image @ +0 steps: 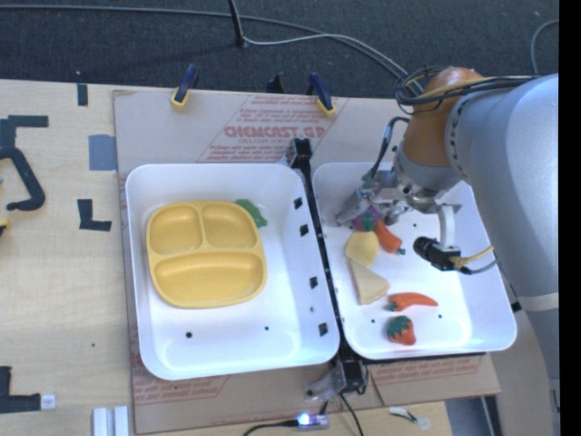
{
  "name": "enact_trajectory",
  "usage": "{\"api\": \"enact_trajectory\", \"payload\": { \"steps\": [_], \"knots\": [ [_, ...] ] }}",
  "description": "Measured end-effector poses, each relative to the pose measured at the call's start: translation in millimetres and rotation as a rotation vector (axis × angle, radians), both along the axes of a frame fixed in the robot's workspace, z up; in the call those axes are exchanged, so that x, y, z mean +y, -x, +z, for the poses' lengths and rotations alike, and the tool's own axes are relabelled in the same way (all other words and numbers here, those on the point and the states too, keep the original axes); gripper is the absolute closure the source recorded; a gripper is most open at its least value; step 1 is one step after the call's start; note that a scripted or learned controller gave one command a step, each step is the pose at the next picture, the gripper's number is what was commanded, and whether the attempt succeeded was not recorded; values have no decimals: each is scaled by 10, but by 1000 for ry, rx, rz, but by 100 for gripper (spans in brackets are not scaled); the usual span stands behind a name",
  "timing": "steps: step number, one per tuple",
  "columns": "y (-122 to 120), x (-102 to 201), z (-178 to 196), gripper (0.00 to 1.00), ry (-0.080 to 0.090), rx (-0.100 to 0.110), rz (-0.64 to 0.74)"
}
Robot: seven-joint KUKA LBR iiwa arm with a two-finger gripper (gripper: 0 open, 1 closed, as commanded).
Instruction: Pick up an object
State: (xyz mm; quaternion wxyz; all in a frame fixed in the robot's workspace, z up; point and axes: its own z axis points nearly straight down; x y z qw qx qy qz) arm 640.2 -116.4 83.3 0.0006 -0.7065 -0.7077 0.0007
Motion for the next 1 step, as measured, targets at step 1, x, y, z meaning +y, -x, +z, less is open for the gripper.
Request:
{"api": "enact_trajectory", "payload": {
  "steps": [1],
  "knots": [
    [-19, -9, 144, 100, 1, -7, -1]
  ]
}}
